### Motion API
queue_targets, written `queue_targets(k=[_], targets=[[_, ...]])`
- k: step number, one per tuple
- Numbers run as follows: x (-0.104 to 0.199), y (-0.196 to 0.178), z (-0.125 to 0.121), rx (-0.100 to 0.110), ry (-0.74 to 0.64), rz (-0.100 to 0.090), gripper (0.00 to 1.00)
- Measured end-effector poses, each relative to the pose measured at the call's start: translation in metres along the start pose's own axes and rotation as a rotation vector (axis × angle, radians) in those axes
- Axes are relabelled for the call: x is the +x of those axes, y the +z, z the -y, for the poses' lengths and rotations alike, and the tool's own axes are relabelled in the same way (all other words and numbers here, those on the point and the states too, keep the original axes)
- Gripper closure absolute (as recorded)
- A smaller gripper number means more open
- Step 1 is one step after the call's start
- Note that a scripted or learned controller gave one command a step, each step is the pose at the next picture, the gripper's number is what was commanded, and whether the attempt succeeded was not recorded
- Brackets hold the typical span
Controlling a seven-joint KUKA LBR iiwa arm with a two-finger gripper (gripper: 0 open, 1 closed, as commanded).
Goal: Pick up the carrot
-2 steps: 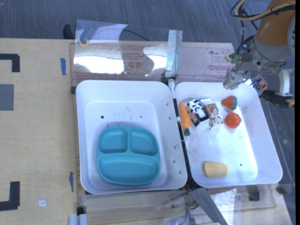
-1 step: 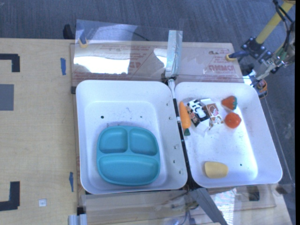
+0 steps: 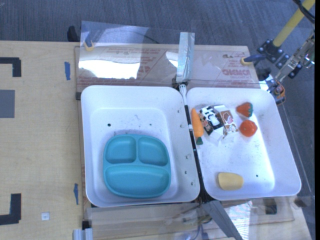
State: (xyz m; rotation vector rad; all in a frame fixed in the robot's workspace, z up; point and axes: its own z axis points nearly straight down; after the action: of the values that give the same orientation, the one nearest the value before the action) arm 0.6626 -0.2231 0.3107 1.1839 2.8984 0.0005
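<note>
Nearest the camera, low in the left bin (image 3: 90, 149), lies a teal divided plate (image 3: 136, 165) with three compartments, flat on the bin floor and close to the front wall. Nothing else of note lies in that bin apart from a few dark specks on its floor.

Moving right across the dividing wall, the carrot (image 3: 197, 123) lies in the right bin (image 3: 285, 159), pressed along its left edge just beside the divider, its orange body running roughly away from the camera with a small green end pointing toward the front. Just right of it sits a black-and-white packet (image 3: 213, 119) touching or nearly touching a small brown-and-white wrapper (image 3: 229, 125). Further right are two red-orange pieces of toy fruit, a strawberry (image 3: 244, 109) and a round tomato (image 3: 248, 128), close together. A pale yellow block (image 3: 230, 180) lies apart, near the front of the bin.

At the far upper right, outside the bin, some yellow and dark hardware (image 3: 287, 44) stands above the bench corner; whether the jaws are open or closed I cannot tell.

Judging from this, the task has hardly begun: the carrot lies untouched on the bin floor, so the approach, descent, grasp and lift all remain. Its place tight against the wall may make gripping awkward.
</note>
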Motion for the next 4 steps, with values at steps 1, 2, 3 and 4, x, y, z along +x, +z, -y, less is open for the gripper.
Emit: queue_targets(k=[1,2,3,4], targets=[[0.003,0.011,0.002,0.007,0.868,-0.005,1.00],[-0.002,0.005,-0.006,0.002,0.397,-0.002,1.00],[-0.003,0.010,-0.004,0.003,0.068,-0.006,1.00],[0.017,-0.012,0.016,0.000,-0.464,-0.006,1.00]])
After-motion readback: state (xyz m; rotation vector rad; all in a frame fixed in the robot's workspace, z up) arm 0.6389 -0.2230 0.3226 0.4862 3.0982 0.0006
